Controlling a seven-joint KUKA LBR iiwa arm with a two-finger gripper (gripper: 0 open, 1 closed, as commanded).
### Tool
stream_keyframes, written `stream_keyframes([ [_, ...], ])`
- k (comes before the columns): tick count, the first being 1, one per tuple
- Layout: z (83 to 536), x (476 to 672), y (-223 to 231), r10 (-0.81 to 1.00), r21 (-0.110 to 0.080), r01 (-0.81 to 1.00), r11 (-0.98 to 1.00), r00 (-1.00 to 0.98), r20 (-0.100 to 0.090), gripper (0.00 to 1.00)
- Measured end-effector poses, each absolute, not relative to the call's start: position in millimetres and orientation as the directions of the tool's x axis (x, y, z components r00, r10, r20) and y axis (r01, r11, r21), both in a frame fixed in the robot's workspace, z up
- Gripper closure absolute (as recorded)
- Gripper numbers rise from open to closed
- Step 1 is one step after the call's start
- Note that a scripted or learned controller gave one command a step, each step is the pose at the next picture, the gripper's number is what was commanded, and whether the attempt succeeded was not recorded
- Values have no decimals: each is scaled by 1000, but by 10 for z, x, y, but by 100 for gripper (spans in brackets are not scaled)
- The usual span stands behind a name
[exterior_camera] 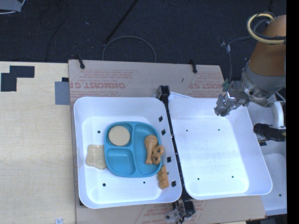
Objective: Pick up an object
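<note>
Four tan pieces to pick from, all in the left bin (81, 125), lower left of centre in the frame. Two on the blue divided plate (122, 164): a round pale disc (118, 135) in the upper left compartment and a knobbly pretzel-like piece (153, 149) in the right compartment. Two off the plate: a pale flat slab (96, 156) touching its left edge, and a small brown chunk (162, 177) just beside its lower right corner, close to the bin's right wall.

Gripper (225, 104) at upper right of the frame, over the upper right corner of the right bin (224, 171), well apart from every piece. Carries nothing that can be seen. Open or closed: cannot tell from this slant.

Step in hand, by judgement: the approach, with no grasp begun and no target yet favoured by position.

Next move calls for:
- A long traverse toward the left of the frame, across the black divider (167, 125) between the bins, high enough to clear both rims.
- Choice of one piece, then a straight descent over it.

Probably best: the pretzel-like piece, which seems to stand proud of the plate. Likely awkward: the disc, low and flat in its compartment, and the chunk, crowded by the wall. Possibly fair: the slab, though pressed against the plate's rim.
</note>
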State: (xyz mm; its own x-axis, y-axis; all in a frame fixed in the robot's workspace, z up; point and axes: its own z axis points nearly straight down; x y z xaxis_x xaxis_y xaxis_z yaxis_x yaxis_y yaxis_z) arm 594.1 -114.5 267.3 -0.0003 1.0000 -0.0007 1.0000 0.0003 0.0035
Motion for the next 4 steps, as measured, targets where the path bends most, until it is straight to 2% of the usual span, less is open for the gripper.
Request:
stream_keyframes([
  [1, 2509, 5866, -565, 1000, -5, 1000, 3, -3, 2, 100],
  [4, 2193, 5564, 988, 1000, -7, 1000, 4, -4, 1, 100],
])
